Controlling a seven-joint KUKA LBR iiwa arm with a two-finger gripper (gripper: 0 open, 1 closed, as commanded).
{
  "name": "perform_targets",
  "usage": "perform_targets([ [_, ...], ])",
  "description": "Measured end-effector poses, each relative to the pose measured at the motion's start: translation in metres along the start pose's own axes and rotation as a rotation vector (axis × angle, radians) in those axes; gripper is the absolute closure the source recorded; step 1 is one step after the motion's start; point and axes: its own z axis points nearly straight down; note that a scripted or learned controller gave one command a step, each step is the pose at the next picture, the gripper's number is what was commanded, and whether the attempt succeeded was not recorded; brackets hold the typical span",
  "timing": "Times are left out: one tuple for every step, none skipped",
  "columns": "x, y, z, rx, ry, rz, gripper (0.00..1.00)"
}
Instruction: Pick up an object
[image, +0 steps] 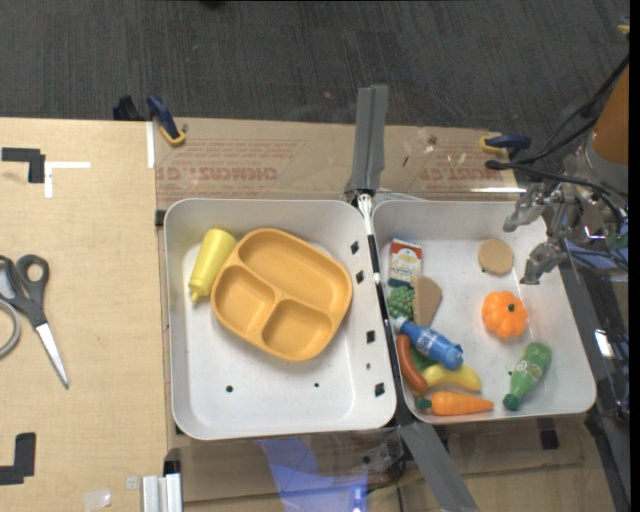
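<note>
My gripper hangs over the right edge of the right bin, open with nothing between its fingers. Just left of it lies a round tan cookie. An orange pumpkin sits below the gripper, and a green bottle lies nearer the front. Along the bin's left side are a green and white carton, a tan slice, a blue bottle, a red sausage, a banana and a carrot.
The left bin holds a yellow divided plate and a yellow bottle. Scissors lie on the wooden bench at far left. Blue clamps grip the cardboard behind the bins.
</note>
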Motion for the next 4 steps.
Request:
perform_targets([
  [0.020, 0.011, 0.119, 0.001, -0.001, -0.001, 0.00],
  [0.041, -0.016, 0.118, 0.000, 0.000, -0.085, 0.00],
  [0.049, -0.004, 0.120, -0.001, 0.002, 0.056, 0.00],
  [0.047, -0.001, 0.109, -0.002, -0.003, 0.051, 1.00],
])
